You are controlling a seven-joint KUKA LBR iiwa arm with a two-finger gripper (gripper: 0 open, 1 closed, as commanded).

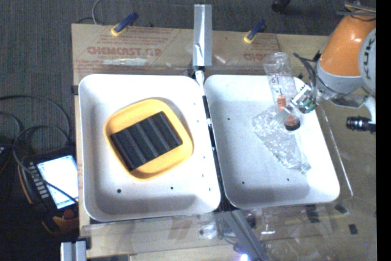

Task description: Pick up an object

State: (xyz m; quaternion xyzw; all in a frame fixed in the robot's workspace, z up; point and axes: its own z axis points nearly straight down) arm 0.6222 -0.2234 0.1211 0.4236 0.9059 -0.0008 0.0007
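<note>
A grey KUKA arm with an orange band (345, 49) reaches in from the right edge of the worktop (153, 49), its gripper (292, 114) low over the right bin (244, 180) near that bin's far right corner. Whether the gripper is released or clenched cannot be told here: the tool is small and sits against clear, glinting plastic.

The nearest thing to take is a clear plastic bottle (278, 76) lying against the right bin's far rim, with a crumpled clear plastic piece (280, 140) spread just beside it toward the bin's right wall. The gripper sits over the spot where the two meet. In the left bin (98, 192), well apart, a yellow tray with a ribbed black insert (148, 139) lies at the middle.

The risks look plain. The bottle is smooth and round, so a squeeze off its centre would likely send it rolling along the rim. The crumpled plastic is thin and would probably fold or slip free as the arm lifts. Working this close to the bin's wall, the gripper could also catch the rim and nudge both pieces aside.
</note>
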